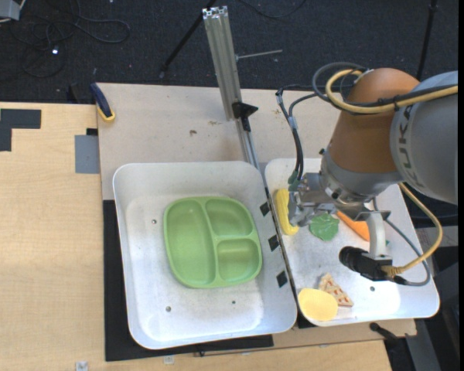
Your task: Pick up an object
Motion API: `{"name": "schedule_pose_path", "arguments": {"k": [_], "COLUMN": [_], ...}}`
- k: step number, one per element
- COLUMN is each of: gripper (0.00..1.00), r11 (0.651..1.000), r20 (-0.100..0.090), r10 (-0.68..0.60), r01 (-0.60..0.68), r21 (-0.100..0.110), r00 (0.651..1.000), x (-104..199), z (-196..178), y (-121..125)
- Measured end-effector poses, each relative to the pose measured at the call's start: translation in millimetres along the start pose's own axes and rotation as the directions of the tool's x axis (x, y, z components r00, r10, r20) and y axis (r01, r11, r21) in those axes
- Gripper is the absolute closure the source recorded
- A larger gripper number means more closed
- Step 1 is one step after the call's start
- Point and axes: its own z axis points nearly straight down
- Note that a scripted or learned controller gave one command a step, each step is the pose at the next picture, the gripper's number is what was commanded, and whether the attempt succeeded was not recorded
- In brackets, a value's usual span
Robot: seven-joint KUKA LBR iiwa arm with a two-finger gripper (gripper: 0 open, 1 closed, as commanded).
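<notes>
My gripper (pixel 303 207) hangs low over the left part of the right bin (pixel 417 304), reaching in from the right. A yellow banana (pixel 282 209) lies just to its left along the bin's left wall. A green leafy piece (pixel 323 227) sits right below the gripper, and an orange carrot (pixel 353 224) pokes out beside it on the right. Nearer the front of the bin lie a yellow round slice (pixel 318 305) and a tan lattice-shaped piece (pixel 336 290). Nothing is seen held.
The left bin (pixel 139 308) holds a green divided plate (pixel 213 240). An aluminium post (pixel 223 60) rises behind the bins, with a thin rod running down between them. The arm's bulky orange and grey wrist (pixel 371 130) covers the back of the right bin.
</notes>
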Motion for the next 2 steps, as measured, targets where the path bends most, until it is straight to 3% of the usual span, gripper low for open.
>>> {"name": "schedule_pose_path", "arguments": {"k": [2], "gripper": [1.0], "r11": [1.0], "r20": [0.0], "r10": [-0.001], "r01": [0.001], "r21": [-0.001], "r00": [1.0], "x": [97], "z": [15], "y": [49]}}
